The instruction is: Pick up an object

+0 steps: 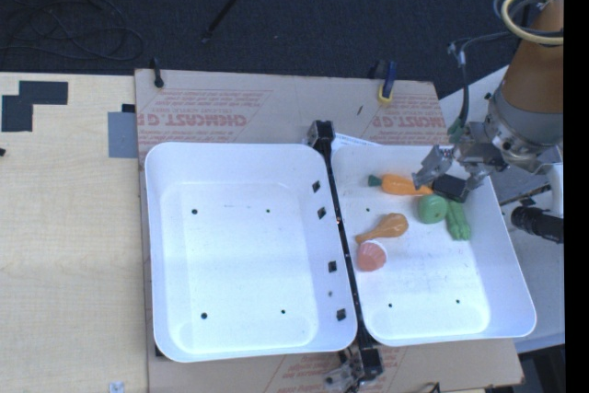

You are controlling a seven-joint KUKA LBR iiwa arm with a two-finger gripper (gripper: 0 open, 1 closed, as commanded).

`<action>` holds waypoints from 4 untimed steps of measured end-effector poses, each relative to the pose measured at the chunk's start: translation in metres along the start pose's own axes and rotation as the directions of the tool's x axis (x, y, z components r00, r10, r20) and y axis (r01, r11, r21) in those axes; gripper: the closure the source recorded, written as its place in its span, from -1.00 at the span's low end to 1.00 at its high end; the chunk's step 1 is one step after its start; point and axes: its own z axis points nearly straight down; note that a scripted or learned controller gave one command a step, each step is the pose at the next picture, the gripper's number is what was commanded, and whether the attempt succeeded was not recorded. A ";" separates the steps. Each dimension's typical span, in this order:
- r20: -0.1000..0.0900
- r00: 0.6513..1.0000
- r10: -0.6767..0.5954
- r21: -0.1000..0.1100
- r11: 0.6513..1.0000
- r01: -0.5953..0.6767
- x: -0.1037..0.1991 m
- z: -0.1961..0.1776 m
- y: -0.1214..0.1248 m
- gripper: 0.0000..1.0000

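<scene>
Desk, seen from above at a slant, carrying two white bins side by side on cardboard. Left bin (166,198), centre-left of the frame. Right bin (502,290), centre-right, holding four small toy foods in its upper half. Item one: carrot (398,185), orange with a green tip, lying flat near the bin's top edge. Item two: green ball (432,209), just right of the carrot. Item three: green pod (458,222), touching or nearly touching the ball on its right side. Item four: drumstick (383,229), tan, lying aslant at the bin's middle, its lower end against a pink disc (371,258). Gripper (448,173), upper right of the bin, hangs just above the carrot's right end and the ball; the jaws look parted, with nothing seen between them. Handling, as judged: all pieces appear to be light, hollow plastic, stiff and rather slick, apt to skid or roll on the smooth bin floor. The carrot seems the nearest candidate; take it across its narrow width near mid-length. The ball would likely squirt out of a shallow pinch.
</scene>
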 end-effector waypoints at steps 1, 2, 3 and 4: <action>0.000 1.000 -0.003 0.000 1.000 0.003 0.041 0.039 0.038 -1.00; 0.004 1.000 -0.002 -0.018 1.000 0.002 0.033 -0.100 0.068 -1.00; 0.002 1.000 -0.005 0.000 1.000 0.005 0.034 -0.101 0.066 1.00; 0.000 1.000 -0.006 -0.005 1.000 0.006 0.102 -0.135 0.067 1.00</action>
